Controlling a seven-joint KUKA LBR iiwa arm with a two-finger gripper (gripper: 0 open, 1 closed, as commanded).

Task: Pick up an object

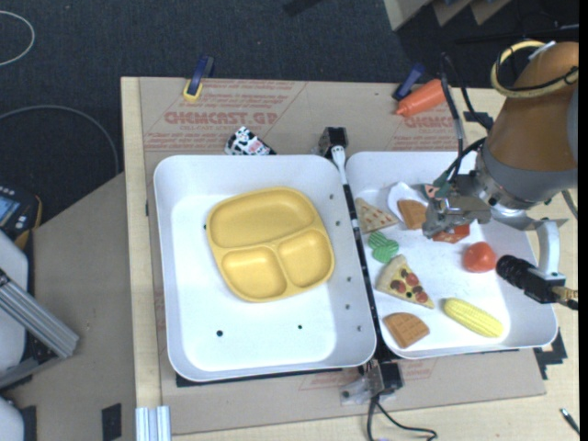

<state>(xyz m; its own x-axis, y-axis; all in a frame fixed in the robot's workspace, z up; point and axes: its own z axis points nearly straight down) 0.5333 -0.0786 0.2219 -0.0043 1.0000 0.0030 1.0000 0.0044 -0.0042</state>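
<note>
A grey arm's gripper (447, 217) hangs low over a red piece (451, 234) in the right bin (542, 333) at the table's right edge, finger spread impossible to tell, and may knock the crowding tomato (478, 257) and bread (412, 213) instead.

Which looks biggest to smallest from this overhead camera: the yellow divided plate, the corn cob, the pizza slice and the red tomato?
1. Yellow divided plate, by far the largest.
2. Corn cob and pizza slice look about alike, so I won't rank them against each other.
3. Red tomato, the smallest.
</note>
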